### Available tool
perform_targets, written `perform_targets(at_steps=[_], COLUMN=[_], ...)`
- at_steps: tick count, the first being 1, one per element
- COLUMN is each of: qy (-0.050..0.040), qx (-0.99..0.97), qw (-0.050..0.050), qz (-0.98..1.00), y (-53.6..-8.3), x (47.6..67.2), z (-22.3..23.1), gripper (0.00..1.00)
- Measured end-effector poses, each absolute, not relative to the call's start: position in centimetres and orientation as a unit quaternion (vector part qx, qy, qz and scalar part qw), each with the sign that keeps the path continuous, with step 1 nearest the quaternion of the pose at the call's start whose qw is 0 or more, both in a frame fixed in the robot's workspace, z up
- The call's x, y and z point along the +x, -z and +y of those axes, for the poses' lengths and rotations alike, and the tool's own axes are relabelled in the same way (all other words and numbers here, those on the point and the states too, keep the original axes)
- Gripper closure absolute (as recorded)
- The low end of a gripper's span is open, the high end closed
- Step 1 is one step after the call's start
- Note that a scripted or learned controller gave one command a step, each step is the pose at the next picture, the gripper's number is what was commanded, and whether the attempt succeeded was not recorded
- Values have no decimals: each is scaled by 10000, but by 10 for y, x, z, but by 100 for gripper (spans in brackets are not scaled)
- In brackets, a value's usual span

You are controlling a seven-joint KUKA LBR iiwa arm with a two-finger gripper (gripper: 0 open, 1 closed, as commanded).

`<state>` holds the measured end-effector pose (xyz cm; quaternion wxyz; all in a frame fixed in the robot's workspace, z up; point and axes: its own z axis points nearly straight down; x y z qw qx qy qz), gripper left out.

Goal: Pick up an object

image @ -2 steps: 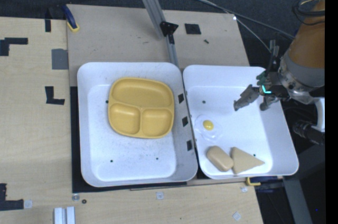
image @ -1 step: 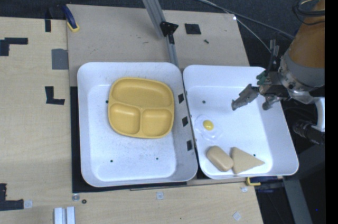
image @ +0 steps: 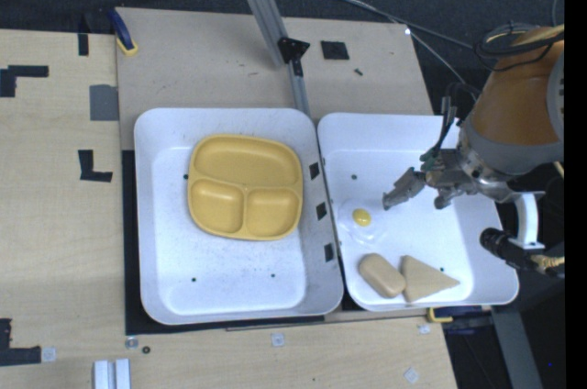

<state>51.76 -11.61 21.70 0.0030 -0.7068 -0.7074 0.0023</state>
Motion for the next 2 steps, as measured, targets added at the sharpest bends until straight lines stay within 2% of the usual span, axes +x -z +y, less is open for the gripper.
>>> perform_targets(at_steps=[2], qy=[-27], qx=[-7073], qw=[36], qz=[-7069], y=[-109], x=[510], z=[-114], gripper=[0])
